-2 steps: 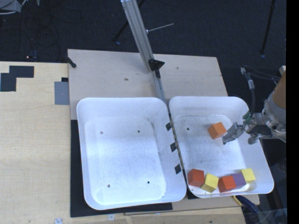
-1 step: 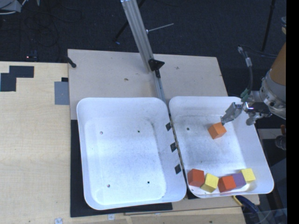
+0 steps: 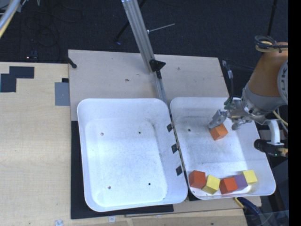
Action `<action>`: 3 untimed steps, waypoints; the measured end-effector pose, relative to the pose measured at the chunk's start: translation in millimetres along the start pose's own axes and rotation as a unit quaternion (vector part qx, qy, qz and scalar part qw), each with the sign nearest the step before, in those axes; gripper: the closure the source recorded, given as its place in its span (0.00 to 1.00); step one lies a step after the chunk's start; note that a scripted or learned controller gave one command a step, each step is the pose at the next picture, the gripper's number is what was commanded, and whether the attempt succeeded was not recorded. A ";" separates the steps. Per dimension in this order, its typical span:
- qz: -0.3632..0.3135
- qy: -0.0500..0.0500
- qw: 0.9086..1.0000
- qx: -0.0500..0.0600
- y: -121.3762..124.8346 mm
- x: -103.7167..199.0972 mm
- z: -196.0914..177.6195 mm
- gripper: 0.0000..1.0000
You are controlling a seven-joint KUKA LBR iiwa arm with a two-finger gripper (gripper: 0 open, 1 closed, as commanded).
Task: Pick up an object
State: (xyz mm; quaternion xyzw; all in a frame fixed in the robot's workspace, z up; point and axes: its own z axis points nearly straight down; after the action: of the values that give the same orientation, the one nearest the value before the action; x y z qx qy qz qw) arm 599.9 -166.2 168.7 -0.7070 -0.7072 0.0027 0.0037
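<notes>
Row of small cubes (image 3: 223, 181), red, yellow, orange, purple, yellow, along right white bin (image 3: 202, 112) near edge. Orange cube (image 3: 218, 132) further up, just under pincer (image 3: 229, 121); pincer state: cannot tell.

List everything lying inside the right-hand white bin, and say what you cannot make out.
The right bin holds an orange block at the gripper, plus a front row: red block, yellow block, another red, purple, yellow. The floor beneath them is covered.
</notes>
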 end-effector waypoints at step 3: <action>-0.004 0.001 1.000 -0.007 44.9 72.7 -6.2 1.00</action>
State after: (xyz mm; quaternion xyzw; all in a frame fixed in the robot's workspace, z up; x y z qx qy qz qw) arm 644.9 -93.4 174.6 -0.7043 -0.7099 -0.0029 -0.0007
